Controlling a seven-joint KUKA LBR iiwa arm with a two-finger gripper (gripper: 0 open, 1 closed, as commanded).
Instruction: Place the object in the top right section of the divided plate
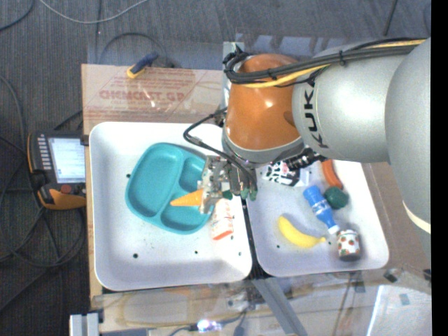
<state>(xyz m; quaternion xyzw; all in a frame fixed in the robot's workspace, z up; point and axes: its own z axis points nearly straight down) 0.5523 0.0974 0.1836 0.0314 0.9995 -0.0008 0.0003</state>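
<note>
Lying across the near edge of the teal divided plate (162,185), the orange carrot-shaped piece (187,200) points its thin tip toward the plate's middle, its thick end under the gripper (218,187). It looks like light, rigid, smooth plastic, likely slippery, so a hold across the thick end seems safest. Whether the gripper pinches it or stands spread I cannot tell. Just right of the plate lies a white and orange packet (223,220); farther right, a yellow banana (299,234).
</note>
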